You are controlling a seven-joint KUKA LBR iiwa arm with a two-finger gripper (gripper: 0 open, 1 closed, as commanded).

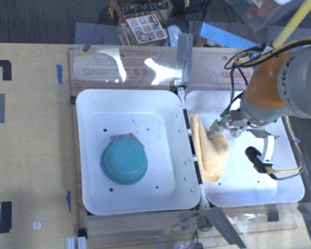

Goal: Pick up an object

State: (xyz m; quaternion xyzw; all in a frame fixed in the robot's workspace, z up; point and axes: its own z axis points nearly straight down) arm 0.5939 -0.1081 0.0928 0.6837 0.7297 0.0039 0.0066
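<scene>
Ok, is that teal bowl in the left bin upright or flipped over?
Flipped over, it seems. The teal bowl shows a smooth closed top with no hollow or rim opening, resting on the floor of the left bin, on a grey patch.

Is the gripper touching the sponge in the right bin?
Cannot tell. In the camera view the gripper overlaps the sponge's upper edge, but the slanted overhead angle hides whether it is pressing on it or hovering just above.
</scene>
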